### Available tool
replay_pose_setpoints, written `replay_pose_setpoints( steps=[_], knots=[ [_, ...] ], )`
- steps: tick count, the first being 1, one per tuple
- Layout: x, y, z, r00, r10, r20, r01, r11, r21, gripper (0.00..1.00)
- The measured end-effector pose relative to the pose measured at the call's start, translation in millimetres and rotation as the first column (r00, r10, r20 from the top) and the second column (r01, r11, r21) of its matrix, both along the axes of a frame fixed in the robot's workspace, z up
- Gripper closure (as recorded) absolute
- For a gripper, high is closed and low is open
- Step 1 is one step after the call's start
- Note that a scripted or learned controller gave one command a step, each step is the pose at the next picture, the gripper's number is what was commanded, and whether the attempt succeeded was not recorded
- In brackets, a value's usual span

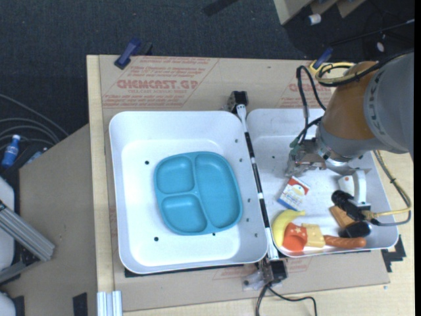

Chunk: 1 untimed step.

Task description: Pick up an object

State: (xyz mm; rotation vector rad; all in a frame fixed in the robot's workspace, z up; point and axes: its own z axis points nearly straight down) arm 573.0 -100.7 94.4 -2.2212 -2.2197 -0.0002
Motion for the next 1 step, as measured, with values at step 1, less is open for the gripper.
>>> replay_pose_setpoints(
  steps=[1],
  knots=[
    [-0.2,0.0,-0.2,1.000,0.000,-0.001,0.000,1.000,0.000,0.00]
  ],
)
